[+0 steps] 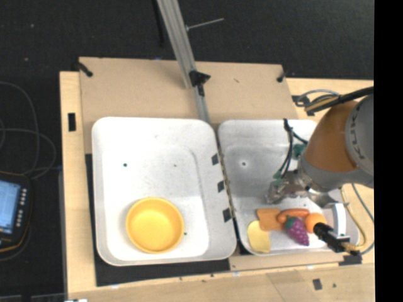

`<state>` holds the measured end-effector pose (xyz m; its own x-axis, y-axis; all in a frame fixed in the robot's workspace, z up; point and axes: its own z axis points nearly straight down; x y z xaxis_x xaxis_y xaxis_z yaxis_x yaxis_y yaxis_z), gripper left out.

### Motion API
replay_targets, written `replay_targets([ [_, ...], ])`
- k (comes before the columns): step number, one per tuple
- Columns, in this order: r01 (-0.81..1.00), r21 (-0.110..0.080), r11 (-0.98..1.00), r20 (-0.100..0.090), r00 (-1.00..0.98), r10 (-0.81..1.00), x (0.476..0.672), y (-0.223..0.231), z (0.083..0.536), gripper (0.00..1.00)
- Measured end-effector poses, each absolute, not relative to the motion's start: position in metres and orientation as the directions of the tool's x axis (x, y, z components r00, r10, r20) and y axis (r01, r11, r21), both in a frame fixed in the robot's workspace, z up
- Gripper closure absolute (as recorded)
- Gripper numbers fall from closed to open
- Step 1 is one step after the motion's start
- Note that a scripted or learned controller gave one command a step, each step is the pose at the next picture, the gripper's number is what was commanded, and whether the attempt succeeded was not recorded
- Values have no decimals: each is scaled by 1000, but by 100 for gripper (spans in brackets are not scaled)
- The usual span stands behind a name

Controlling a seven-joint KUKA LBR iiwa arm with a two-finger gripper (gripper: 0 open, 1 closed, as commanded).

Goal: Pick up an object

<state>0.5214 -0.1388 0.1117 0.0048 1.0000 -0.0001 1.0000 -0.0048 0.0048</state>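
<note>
The arm reaches in from the right over the right bin [252,143]. Its gripper [281,192] hangs low, just above a cluster of toy food in that bin's near end. The cluster holds an orange slab [267,218], a red-orange carrot-like piece [294,213], a purple bunch of grapes [298,231] and a pale yellow round piece [258,238]. Nothing shows between the gripper's fingers. A yellow bowl [155,224] sits at the near end of the left bin [151,150].
A grey metal pole [179,39] slants up from the bench behind the bins. A tablet-like device [11,209] with cables lies off the bench at the left. The wooden bench edge [189,282] runs along the front.
</note>
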Motion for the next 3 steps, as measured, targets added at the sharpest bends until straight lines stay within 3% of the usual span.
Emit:
replay_targets([
  [2,1000,7,4,-2,-4,1000,522,-136,205,100],
  [3,1000,3,8,1,-8,1000,544,-85,206,100],
])
